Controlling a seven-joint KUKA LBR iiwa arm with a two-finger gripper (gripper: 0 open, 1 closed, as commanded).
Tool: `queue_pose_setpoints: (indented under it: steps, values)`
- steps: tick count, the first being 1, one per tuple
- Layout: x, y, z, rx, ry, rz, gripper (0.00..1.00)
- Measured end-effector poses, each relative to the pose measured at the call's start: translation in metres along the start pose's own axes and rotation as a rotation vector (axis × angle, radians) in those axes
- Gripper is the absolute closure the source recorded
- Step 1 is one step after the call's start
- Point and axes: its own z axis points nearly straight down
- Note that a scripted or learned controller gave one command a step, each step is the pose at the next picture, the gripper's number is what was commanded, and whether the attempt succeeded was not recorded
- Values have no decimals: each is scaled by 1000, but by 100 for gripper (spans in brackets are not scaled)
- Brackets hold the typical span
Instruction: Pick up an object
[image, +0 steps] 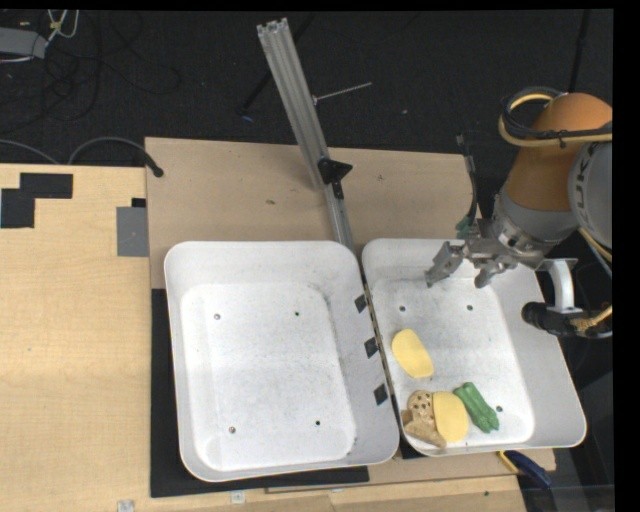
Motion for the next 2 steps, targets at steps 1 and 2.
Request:
queue_pose_setpoints:
  steps: [1, 2]
  values:
    - [5, 7, 49, 0, 0, -2, 0]
    - [6, 7, 91, -5, -2, 0, 0]
